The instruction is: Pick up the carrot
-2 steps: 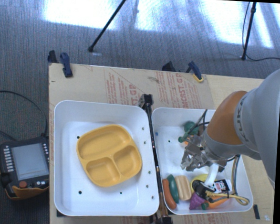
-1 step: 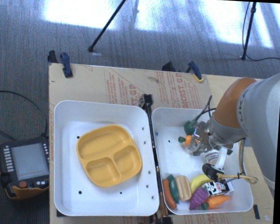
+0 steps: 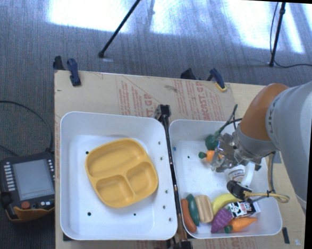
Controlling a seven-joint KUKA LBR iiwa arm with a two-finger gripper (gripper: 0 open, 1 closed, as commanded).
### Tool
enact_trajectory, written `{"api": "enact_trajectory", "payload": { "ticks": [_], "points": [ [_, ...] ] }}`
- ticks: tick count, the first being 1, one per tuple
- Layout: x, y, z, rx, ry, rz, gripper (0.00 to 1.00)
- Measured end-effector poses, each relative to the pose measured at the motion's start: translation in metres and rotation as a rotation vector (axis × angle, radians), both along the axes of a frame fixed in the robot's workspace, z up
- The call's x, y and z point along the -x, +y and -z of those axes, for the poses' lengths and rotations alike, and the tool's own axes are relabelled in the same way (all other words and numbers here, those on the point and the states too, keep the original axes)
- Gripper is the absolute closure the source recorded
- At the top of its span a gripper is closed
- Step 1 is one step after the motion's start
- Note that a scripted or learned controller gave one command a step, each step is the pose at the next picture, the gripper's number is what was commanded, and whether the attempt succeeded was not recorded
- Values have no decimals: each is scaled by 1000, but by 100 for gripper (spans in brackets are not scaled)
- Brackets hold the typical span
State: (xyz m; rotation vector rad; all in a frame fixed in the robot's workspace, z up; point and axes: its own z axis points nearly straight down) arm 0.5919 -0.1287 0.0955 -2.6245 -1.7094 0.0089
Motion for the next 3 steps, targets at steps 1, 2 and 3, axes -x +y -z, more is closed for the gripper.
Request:
{"api": "enact_trajectory", "payload": {
  "ticks": [1, 2, 3],
  "points": [
    [0, 0, -9, -2, 4, -3, 100],
    [-7, 29, 9, 0, -3, -190, 100],
    [-7, 29, 9, 0, -3, -190, 0]
  ]
}}
